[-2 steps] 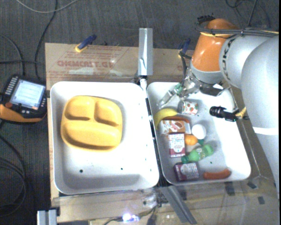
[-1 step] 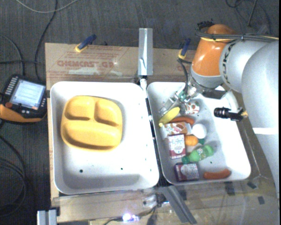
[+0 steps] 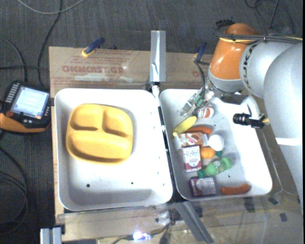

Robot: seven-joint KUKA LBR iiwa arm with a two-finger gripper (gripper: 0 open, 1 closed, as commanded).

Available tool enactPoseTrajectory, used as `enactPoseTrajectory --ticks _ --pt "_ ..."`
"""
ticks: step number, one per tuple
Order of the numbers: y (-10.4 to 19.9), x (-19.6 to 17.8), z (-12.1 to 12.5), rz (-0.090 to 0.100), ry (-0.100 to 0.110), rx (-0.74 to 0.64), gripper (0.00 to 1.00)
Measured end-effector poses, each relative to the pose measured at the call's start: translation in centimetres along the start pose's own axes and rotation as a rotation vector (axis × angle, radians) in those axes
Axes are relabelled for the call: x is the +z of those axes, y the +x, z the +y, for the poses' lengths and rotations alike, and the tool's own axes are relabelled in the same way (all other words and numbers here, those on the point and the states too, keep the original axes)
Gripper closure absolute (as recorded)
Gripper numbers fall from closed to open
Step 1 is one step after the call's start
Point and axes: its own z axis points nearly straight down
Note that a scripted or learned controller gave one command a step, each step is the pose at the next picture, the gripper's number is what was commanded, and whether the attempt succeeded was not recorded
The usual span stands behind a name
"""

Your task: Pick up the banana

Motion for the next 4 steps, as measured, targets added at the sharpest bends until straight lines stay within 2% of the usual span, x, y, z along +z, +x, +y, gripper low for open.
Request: enactPoseTrajectory --ticks 1,2,3,4 --pt "8.1 -8.3 4.8 0.008 0.008 0.276 1.00" --pt "8.1 -8.3 4.8 0.008 0.008 0.276 0.00" --pt "6.2 -8.5 -1.8 0.006 0.007 0.387 0.00" --pt "3.4 1.1 -4.9 0.001 -0.002 0.357 0.00"
